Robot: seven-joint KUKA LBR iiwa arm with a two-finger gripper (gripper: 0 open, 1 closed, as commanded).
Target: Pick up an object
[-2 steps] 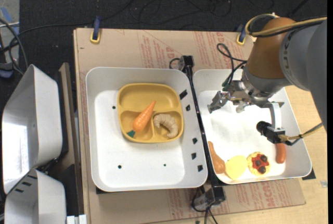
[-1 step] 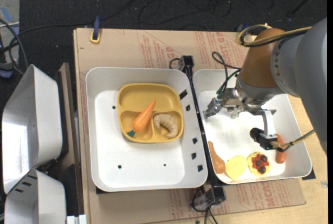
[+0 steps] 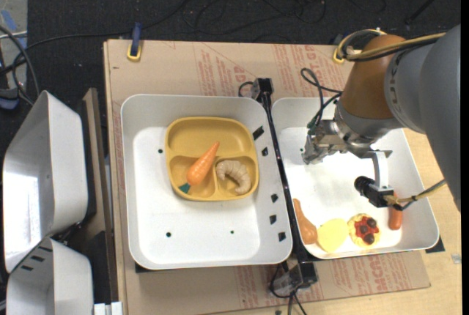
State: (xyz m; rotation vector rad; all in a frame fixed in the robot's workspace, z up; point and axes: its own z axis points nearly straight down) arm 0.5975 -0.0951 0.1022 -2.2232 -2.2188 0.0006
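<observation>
Orange carrot (image 3: 203, 163), tapered, in yellow plate (image 3: 211, 132) | claw (image 3: 314, 149) state unclear

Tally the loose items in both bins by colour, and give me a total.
Orange: 3 - carrot on the yellow plate, drumstick-shaped piece, small piece
Tan: 1 - shrimp
Yellow: 1 - disc
Yellow with red and dark spots: 1 - tart
Total: 6

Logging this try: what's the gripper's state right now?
Gripper: cannot be told from this angle; it hangs over the right bin, nothing seen in it.
</observation>
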